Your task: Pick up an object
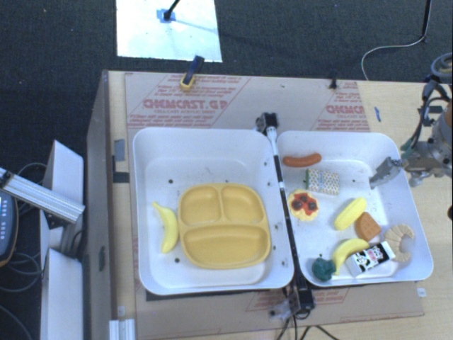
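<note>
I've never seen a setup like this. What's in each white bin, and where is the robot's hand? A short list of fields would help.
left bin: yellow divided tray, with a banana beside it on its left
right bin: sausage, patterned sponge, pizza slice, two yellow bananas, brown bread piece, pretzel, milk carton, green broccoli
end effector: above the right bin's upper right corner, holding nothing visible
arm: enters from the right

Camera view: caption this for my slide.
Gripper hovers over right bin of toy food; yellow tray in left bin.
</note>
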Controlling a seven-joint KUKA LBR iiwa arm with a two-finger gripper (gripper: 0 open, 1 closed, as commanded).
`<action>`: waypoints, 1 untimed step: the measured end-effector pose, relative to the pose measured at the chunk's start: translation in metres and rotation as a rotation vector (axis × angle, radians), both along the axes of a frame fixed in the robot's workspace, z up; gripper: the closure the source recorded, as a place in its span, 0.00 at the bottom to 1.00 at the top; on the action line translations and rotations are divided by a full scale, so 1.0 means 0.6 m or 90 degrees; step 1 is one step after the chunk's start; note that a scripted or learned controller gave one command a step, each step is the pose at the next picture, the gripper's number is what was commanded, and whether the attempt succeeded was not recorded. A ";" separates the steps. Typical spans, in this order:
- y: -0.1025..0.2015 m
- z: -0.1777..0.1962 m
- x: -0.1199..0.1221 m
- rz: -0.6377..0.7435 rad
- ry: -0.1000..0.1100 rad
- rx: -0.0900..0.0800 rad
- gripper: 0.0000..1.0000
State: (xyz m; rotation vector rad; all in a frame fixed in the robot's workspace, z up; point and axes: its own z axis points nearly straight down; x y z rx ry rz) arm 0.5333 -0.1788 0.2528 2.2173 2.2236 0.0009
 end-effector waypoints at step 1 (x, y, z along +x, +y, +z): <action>0.037 -0.260 -0.008 -0.001 -0.004 -0.001 0.00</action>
